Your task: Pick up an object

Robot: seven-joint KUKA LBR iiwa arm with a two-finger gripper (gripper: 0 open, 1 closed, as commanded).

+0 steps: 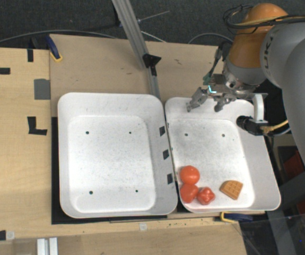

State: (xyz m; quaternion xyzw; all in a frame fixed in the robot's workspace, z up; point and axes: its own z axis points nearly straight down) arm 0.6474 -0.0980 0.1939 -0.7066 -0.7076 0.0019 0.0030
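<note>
- The two-finger metal gripper (205, 104) hangs over the far rim of the right shallow white plastic bin (258, 166), its fingers spread apart with nothing between them.
- Well nearer the camera than the gripper, by that bin's near edge, lie a round red tomato-like toy (189, 175), a second red lumpy toy (206, 196) and a tan waffle-shaped piece (231, 189).
- Left of the gripper sits the left shallow white plastic bin (67, 158).
</note>
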